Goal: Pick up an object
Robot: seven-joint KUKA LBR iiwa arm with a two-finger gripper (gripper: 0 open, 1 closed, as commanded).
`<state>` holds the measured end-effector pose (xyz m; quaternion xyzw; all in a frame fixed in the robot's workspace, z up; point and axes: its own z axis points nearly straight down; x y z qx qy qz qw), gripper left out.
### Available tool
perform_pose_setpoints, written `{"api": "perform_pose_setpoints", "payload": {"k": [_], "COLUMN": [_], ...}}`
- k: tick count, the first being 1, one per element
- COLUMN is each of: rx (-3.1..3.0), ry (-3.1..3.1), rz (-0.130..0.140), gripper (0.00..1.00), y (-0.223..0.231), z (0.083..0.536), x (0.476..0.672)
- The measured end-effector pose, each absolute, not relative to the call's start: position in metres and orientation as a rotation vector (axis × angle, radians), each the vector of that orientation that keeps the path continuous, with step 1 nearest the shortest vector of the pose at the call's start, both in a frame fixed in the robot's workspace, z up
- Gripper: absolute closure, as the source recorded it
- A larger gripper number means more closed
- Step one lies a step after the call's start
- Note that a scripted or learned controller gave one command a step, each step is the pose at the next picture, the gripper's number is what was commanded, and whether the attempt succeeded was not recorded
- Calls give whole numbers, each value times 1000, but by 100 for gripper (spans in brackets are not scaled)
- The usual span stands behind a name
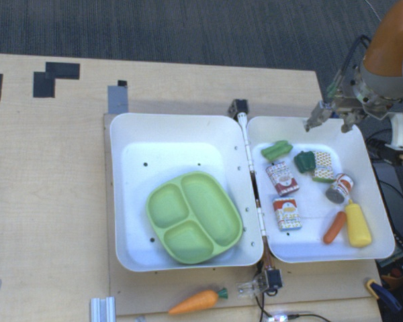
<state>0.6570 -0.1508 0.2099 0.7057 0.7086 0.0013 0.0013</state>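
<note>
The hand [333, 117] hangs above the far rim of the right bin [383, 247] with its two fingers spread and nothing between them. Nearest to it, just below and toward the left bin [131, 129], lie a green pepper [304, 160] and a green pod [276, 150] — likely light, hard toy food, smooth enough to slip, so best pinched across the narrow middle. The small can [339, 188] and yellow bottle [356, 224] sit farther off. The pale wooden surface [47, 193] runs out to grey carpet [188, 19].
</note>
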Motion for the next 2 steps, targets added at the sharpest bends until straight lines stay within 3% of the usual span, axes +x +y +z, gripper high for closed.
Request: {"api": "perform_pose_setpoints", "payload": {"k": [1,2], "rx": [2212,2206], "ry": [2225,2222], "rz": [6,13], "gripper": [0,100], "y": [-115,-115], "z": [86,99], "x": [632,634]}}
